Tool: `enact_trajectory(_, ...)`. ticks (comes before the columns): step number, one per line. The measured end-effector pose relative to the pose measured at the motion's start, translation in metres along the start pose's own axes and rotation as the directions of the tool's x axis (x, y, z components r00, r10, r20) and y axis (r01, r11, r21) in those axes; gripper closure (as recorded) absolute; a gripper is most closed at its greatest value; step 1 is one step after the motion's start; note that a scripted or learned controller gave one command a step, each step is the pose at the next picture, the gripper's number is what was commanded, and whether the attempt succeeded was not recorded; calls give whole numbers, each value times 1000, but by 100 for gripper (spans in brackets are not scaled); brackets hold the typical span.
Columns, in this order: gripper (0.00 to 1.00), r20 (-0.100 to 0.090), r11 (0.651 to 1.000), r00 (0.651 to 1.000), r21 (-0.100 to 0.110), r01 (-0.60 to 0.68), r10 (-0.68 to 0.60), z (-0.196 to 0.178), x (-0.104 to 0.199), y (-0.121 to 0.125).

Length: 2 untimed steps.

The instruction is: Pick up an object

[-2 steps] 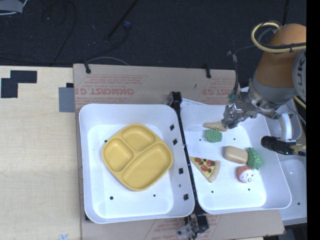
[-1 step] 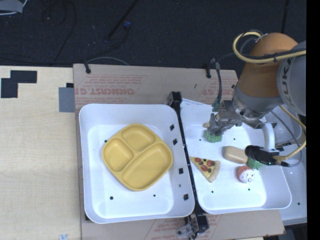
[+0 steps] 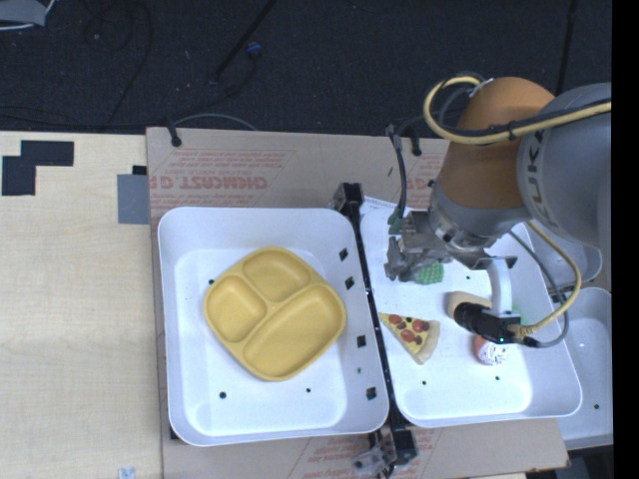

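Where the right bin (image 3: pixel 544 392) meets the near edge of the table (image 3: pixel 70 347), its white floor is bare; the items begin further in. Item one: a toy pizza slice (image 3: pixel 412 332), triangular, pale yellow crust, red topping with dark spots, lying flat close to the divider between the bins. Item two: a small round white piece with red marks (image 3: pixel 490 351), right of the slice and apart from it, too small to identify. Item three: a cream-coloured oblong piece (image 3: pixel 462 302), just behind the round piece, partly covered by a black cable fitting. Item four: a small green piece (image 3: pixel 430 272), directly under the jaws (image 3: pixel 407 264), near the bin's far left corner; contact cannot be judged, nor can it be told how far the jaws are parted or whether they hold anything.

Left bin (image 3: pixel 190 267): one yellow three-compartment plate (image 3: pixel 276 312), lying flat near the middle.

Beyond both bins, a brown cardboard sheet (image 3: pixel 260 168) carries red print, inverted, reading roughly "CHEMCREST"; the rest is illegible. The grey arm with its orange band (image 3: pixel 496 148) rises over the right bin's far edge.
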<state>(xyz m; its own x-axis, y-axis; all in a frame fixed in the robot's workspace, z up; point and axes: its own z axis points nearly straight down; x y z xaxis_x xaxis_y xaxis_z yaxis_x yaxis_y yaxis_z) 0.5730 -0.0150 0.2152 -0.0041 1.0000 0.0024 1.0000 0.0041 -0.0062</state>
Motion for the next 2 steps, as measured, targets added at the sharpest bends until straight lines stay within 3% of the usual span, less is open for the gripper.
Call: enact_trajectory(2, 100, 1, 1000, 1000, 0, 2, -2, -6, 108, -26)
